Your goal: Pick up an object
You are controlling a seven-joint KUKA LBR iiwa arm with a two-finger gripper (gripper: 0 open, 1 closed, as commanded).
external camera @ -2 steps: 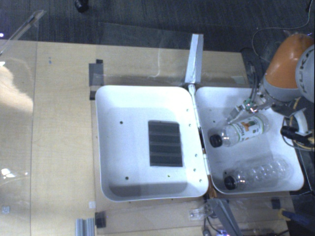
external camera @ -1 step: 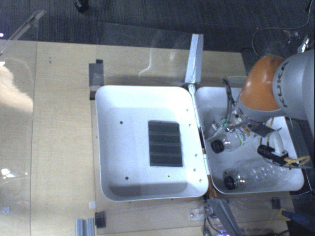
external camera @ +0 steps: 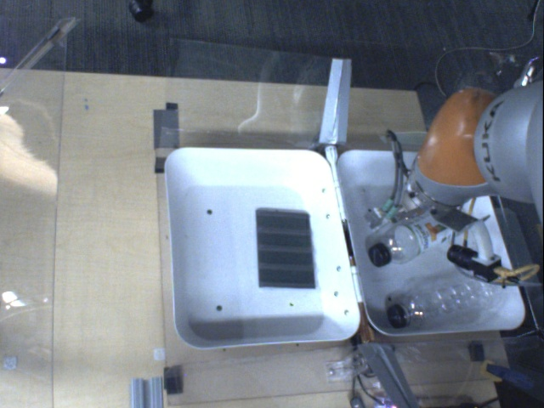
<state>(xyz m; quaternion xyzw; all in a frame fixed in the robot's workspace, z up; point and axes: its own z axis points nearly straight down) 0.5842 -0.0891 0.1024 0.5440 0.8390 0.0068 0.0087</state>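
Note:
In the right bin (external camera: 365, 177) two clear plastic bottles with black caps lie on their sides. One bottle (external camera: 398, 245) is in the middle of the bin, its cap pointing left. The other bottle (external camera: 429, 304) lies along the bin's front wall. My gripper (external camera: 406, 219) hangs low over the right bin, just above and touching or nearly touching the middle bottle; the wrist hides the contact. A dark grey ribbed rectangular pad (external camera: 285, 247) lies flat in the middle of the left bin (external camera: 195, 228).
The divider between the two bins (external camera: 344, 228) runs just left of the gripper. The arm's orange band (external camera: 455, 147) and grey body cover the right bin's back right corner. A clear panel stands behind the bins.

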